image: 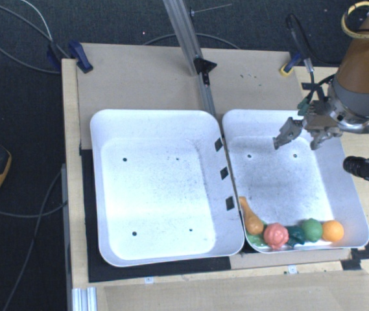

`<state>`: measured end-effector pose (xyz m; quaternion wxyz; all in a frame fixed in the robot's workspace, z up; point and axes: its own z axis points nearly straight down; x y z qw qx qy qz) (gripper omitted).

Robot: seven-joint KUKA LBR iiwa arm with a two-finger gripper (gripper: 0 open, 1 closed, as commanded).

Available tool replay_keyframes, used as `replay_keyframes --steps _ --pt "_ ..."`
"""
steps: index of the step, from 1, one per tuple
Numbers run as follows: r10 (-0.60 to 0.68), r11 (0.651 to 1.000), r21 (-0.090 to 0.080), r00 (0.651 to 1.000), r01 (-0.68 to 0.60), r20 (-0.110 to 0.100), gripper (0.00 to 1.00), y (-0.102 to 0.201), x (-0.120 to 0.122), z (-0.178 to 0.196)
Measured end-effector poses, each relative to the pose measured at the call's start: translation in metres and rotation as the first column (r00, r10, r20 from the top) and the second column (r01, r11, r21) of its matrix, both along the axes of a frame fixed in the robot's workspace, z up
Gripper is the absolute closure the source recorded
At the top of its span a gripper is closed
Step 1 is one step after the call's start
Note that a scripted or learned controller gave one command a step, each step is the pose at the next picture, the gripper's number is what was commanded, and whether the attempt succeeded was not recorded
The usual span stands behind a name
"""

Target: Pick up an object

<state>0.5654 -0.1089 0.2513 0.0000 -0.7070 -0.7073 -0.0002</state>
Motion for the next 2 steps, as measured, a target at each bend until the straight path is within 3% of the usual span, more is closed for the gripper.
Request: replay_keyframes --steps 1,2 --pt "-0.005 1.000 -0.002 1.000 0.005 -0.002 0.00 -0.085 0.027 -0.015" --pt "0.000 1.000 -0.002 1.000 0.000 0.005 0.00 -0.097 0.091 0.106"
